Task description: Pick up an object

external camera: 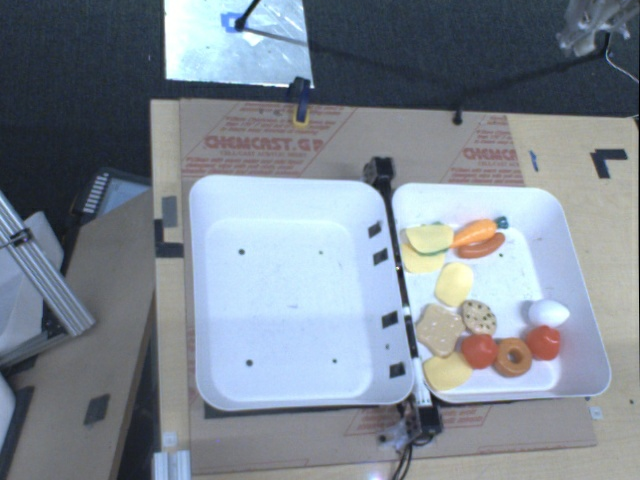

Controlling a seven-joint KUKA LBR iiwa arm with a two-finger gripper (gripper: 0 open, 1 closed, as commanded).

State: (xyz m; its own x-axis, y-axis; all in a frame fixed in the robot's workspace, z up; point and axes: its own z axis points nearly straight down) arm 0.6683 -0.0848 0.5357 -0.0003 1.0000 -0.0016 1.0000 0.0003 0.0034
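We see toy food clustered in the right bin [575, 268]: carrot [476, 232], egg [547, 313], donut [513, 356], cookie [479, 317]. Left bin [215, 268] is the likely drop side. Gripper [596, 13] parked top right, grip state: can't tell. Egg sits apart, so easiest pick imo.

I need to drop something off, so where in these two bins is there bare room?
The left bin has a bare floor, wall to wall. In the right bin, bare floor lies along the far wall and right side, above the egg. From the carrot to the donut it is crowded.
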